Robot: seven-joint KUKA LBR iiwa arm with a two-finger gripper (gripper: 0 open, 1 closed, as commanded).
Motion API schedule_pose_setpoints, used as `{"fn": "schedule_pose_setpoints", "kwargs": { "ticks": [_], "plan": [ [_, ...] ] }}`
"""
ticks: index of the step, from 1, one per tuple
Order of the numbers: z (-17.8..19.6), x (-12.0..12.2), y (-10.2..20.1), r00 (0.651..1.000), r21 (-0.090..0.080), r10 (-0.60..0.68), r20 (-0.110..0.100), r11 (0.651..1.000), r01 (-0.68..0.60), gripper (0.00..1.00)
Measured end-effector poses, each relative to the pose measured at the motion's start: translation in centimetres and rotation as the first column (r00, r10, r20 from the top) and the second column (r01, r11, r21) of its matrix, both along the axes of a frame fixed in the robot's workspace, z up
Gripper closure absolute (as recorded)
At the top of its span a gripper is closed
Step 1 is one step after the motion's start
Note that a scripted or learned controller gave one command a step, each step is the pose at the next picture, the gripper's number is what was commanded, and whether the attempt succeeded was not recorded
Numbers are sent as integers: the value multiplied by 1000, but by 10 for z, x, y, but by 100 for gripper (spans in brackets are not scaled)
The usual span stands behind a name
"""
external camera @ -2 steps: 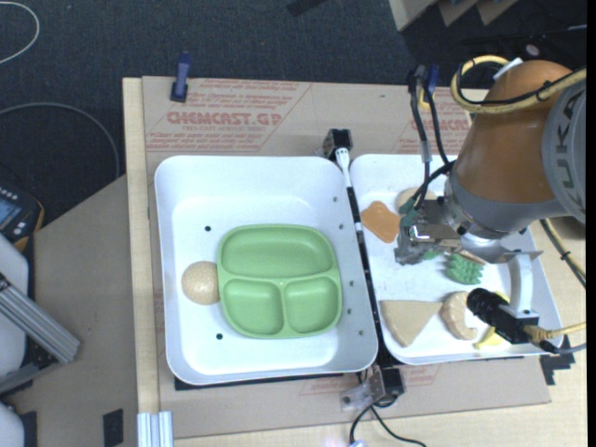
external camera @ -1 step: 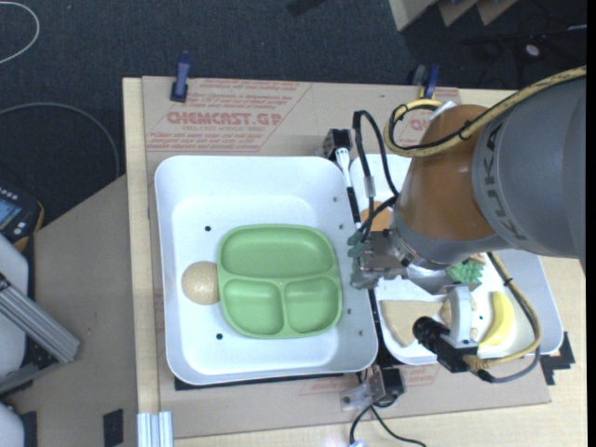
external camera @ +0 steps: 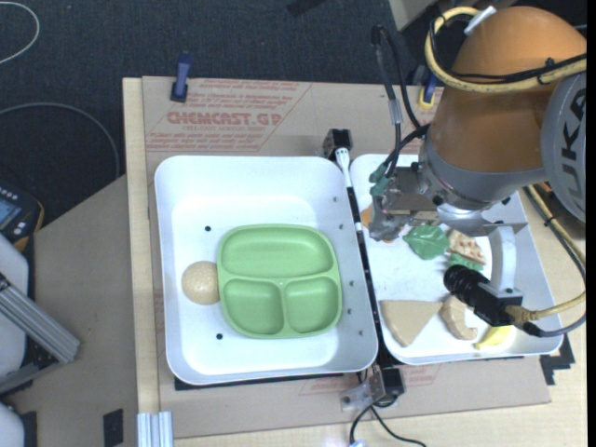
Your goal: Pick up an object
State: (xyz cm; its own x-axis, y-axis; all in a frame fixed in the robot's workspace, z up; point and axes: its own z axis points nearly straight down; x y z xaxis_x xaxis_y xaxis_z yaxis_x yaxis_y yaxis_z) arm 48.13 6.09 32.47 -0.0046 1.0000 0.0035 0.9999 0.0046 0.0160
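Note:
My gripper (external camera: 396, 214) hangs over the far left part of the right bin (external camera: 410, 347), under the arm's big orange band. A green leafy toy (external camera: 427, 242) lies just to its right and nearer the front, close to it. Beside that lies a pizza-like slice (external camera: 466, 248). A tan wedge (external camera: 407, 319), a bread-like piece (external camera: 456, 318) and a yellow item (external camera: 496, 336) lie at the bin's front. A small orange thing (external camera: 367, 218) peeks out at the bin's left wall.
The left bin (external camera: 186, 203) holds a green divided plate (external camera: 278, 279) with a beige round piece (external camera: 199, 282) touching its left side. A black cylinder with a cable (external camera: 475, 293) juts out over the right bin. The arm hides the right bin's far part.

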Motion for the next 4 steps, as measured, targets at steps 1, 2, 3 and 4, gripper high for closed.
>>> {"fn": "schedule_pose_setpoints", "kwargs": {
  "ticks": [1, 2, 3, 4],
  "plan": [
    [-148, -5, -40, 999, -6, -11, -32, 1000, 11, 100],
    [-130, -2, -37, 1000, -4, -6, -14, 1000, 6, 100],
    [10, 0, -22, 1000, -1, 0, 1, 1000, 0, 100],
    [132, -1, -3, 1000, 0, 0, 1, 1000, 0, 100]
  ]
}}
